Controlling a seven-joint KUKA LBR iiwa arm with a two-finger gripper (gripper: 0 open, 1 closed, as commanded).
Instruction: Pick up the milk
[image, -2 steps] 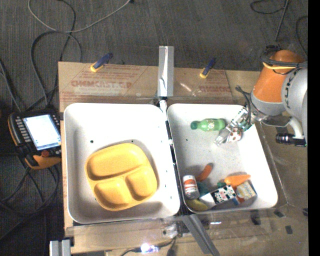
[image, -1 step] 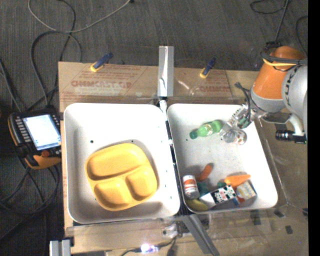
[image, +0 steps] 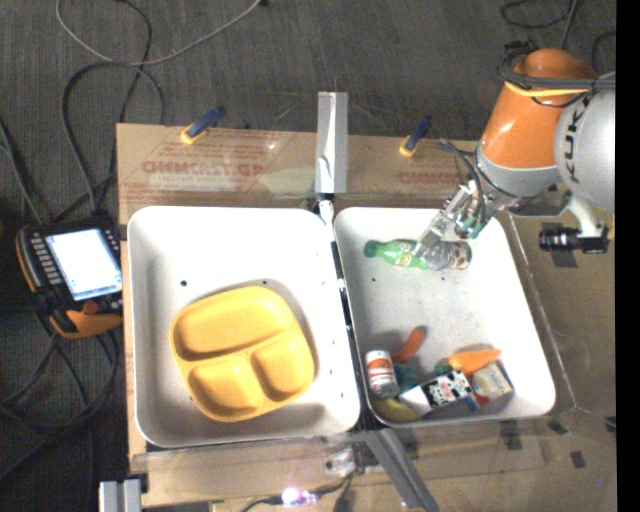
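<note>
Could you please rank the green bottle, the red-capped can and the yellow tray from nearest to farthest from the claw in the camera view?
Measured from the claw, over the far end of the right bin:
1. Green bottle, lying right beside the claw in the right bin.
2. Red-capped can, at the near left of the right bin.
3. Yellow tray, in the left bin.

A single fixed camera looks down at a slant from well above the bench, far enough to take in both bins. The gripper (image: 447, 243) sits upper right; the left bin (image: 150, 300) lies well away to its lower left.
</note>
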